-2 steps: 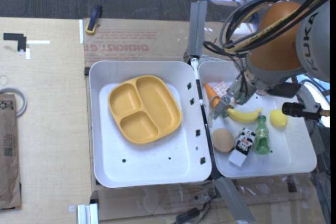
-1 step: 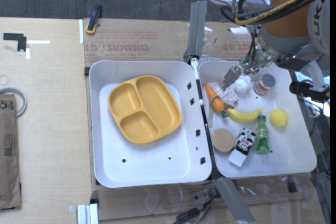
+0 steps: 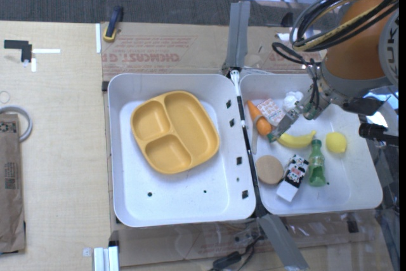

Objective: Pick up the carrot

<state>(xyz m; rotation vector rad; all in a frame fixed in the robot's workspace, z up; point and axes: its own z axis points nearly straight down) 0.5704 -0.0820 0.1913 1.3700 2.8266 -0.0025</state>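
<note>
The right-hand bin (image 3: 355, 200) serves as the reference for all positions below.

The carrot (image 3: 259, 118) lies inside this bin, close against its left wall, in the upper-left part of the floor. Its body runs roughly along that wall, orange, with the rounder end toward the bin's middle depth.

The arm (image 3: 358, 35) enters over the bin's upper-right corner. The gripper (image 3: 280, 129) reaches down and leftward into the bin, and its tip sits just beside the carrot, on the carrot's right flank near the lower end. Whether the tip touches the carrot cannot be told. The carrot is not seen between the fingers. Whether the gripper stands open or closed cannot be told at this resolution.

Other contents of the bin: a small printed packet (image 3: 271, 110) just right of the carrot's upper end; a banana (image 3: 297, 139) directly below the gripper's tip; a lemon (image 3: 336, 142) toward the right wall; a green bottle (image 3: 316, 164) near the centre; a tan round disc (image 3: 269, 169) by the left wall, below the carrot; a black-and-white carton (image 3: 292, 177) beside the disc.
</note>
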